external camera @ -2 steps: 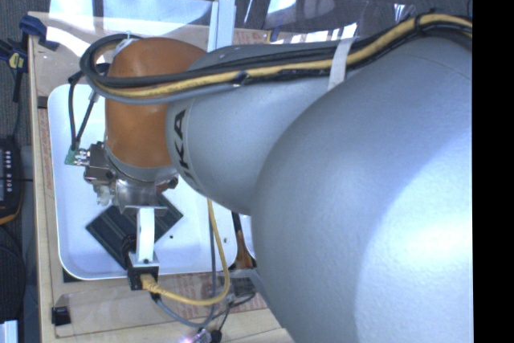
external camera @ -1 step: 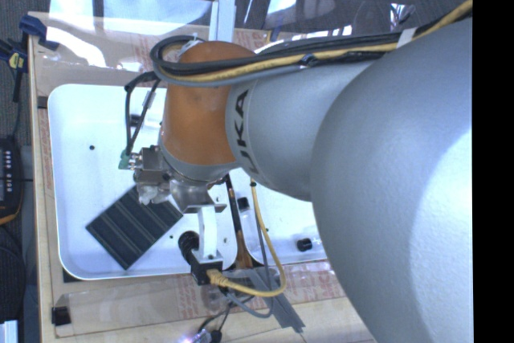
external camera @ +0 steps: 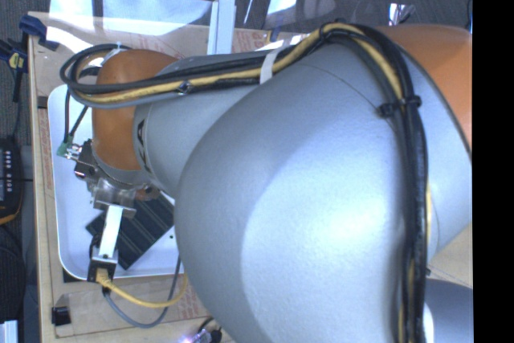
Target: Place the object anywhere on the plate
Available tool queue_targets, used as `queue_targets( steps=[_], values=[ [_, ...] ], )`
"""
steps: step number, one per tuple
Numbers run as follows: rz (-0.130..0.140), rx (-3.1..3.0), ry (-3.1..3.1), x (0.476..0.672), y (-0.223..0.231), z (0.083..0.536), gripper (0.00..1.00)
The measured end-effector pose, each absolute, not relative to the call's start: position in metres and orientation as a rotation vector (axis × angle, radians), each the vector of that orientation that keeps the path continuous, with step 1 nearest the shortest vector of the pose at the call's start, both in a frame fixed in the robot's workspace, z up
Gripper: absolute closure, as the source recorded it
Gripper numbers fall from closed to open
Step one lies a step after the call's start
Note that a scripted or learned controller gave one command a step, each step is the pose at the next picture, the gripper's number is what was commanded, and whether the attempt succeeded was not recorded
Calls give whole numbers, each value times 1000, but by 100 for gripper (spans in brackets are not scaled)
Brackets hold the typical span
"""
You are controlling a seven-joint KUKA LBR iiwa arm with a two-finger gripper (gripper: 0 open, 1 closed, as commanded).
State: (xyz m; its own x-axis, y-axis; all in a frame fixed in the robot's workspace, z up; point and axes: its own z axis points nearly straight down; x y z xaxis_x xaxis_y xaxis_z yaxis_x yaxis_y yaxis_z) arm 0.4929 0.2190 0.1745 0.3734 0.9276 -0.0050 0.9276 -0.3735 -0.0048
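Note:
My arm (external camera: 321, 189) reaches in from the right and covers most of the bench and both bins. Its orange band (external camera: 120, 116) sits over the left bin (external camera: 55, 173), and the wrist points down into that bin. The gripper (external camera: 110, 193) hangs below the band, low over the bin's white floor near its left wall. The wrist hides whatever lies beneath it.
The left bin's left wall and front corner (external camera: 74, 269) show beside the wrist. Wooden bench edge (external camera: 38, 84) runs along the left. A yellow and black cable bundle (external camera: 241, 72) runs along the arm and loops out over the bin's far left corner.

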Motion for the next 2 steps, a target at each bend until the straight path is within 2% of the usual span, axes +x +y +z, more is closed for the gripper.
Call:
queue_targets(
  steps=[1,2],
  values=[
    [9,-2448,-1966,528,208,203,100],
    [9,-2448,-1966,528,208,203,0]
  ],
)
